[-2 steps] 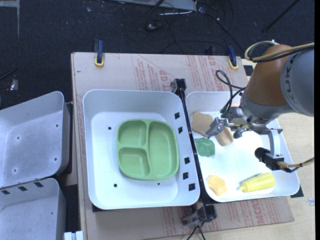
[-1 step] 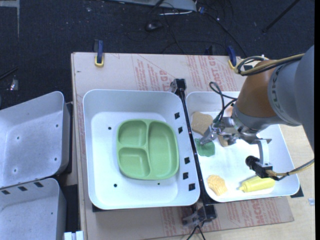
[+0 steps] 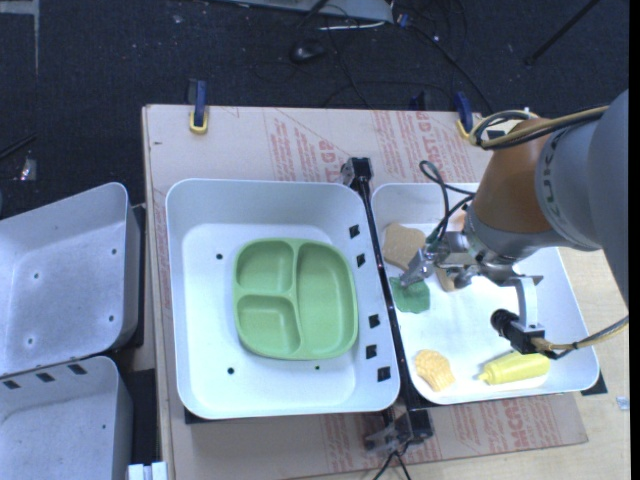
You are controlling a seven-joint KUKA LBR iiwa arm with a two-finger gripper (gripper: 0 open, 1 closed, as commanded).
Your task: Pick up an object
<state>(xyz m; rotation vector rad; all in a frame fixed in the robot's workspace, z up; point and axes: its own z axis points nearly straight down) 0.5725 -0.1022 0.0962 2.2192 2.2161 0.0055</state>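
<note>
White plastic forms the left bin [image 3: 183,218], a shallow tub with rounded corners. A pale green plate [image 3: 297,298] lies flat in its middle, split into three compartments with nothing in them. A black strip [image 3: 379,278] runs from far to near along the seam where this bin meets its neighbour.

The right bin [image 3: 470,323] holds four loose things. A tan piece [image 3: 402,242] rests at its far left, close to the seam. Just near of it sits a green lump [image 3: 413,299], also hard against the left wall. The gripper [image 3: 425,268] hangs right above this lump, between it and the tan piece. From this angle I cannot tell whether its grasp is wide or narrow, nor whether it touches the lump. An orange-yellow ridged piece [image 3: 433,369] lies by the near wall, well apart from the gripper. To its right a longer yellow piece [image 3: 516,369] lies along the same wall.

The grey arm [image 3: 575,183] reaches in from the right and covers the bin's far right corner.

Both bins stand on a pale bench [image 3: 270,138] printed with red lettering. Left of the bench lie two spare white trays [image 3: 60,268]. One blue clamp [image 3: 199,108] grips the bench's far edge on the left, and another blue clamp [image 3: 463,116] grips it on the right.
</note>
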